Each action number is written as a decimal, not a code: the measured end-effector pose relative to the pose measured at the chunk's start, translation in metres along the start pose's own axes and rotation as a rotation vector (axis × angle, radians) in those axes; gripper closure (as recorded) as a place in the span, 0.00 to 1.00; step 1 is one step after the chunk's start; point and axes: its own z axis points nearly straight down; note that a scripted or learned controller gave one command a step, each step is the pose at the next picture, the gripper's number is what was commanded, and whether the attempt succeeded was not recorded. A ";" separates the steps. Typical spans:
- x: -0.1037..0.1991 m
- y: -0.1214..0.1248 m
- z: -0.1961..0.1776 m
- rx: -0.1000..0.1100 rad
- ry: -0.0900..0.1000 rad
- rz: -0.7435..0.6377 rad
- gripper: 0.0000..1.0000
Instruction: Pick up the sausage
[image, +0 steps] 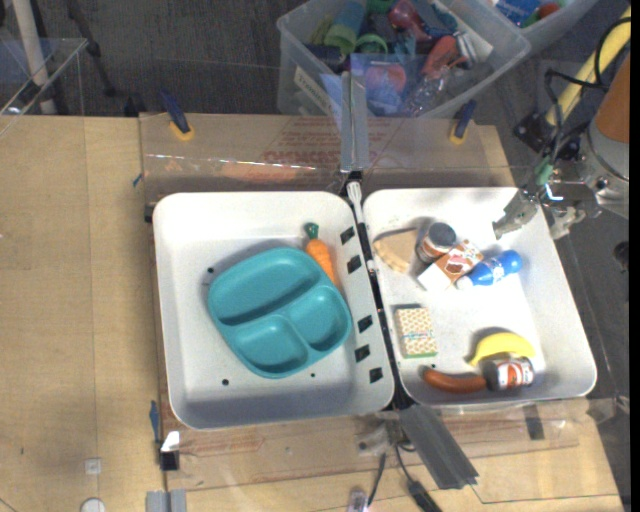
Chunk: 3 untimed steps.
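Sausage (453, 380): reddish-brown, lying flat on the floor of the right bin (570, 330), close to the bin's near wall, long axis roughly parallel to that wall. Its right end meets a small jar (511, 374) with a red label lying on its side; a yellow banana (503, 346) sits just behind the jar, touching it. Just to the sausage's upper left lies a small flat card-like packet (416, 331) with a dotted pattern, apart from the sausage. Farther back in the same bin is a cluster: a tan bread-slice shape (396, 249) against the divider side, a dark round can (436, 241), a red-and-white carton (455, 265), and a blue-and-white bottle (497, 268) on its side, all touching or nearly so. Gripper (511, 218): at the far right corner of the right bin, above the rim, well apart from the sausage; nothing visible between its fingers; cannot tell from this view whether they are spread or closed. Left bin (180, 330): holds a teal divided plate (277, 311), tilted diagonally, with an orange carrot (322, 258) just beside its upper right edge, near the divider. Behind both bins stands a clear tub (300, 60) of mixed coloured items.
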 end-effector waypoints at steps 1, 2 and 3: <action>0.036 -0.030 0.090 -0.001 0.000 -0.406 0.00; 0.052 -0.094 0.163 -0.013 -0.003 -0.399 0.00; 0.057 0.058 0.133 -0.004 -0.003 -0.133 0.00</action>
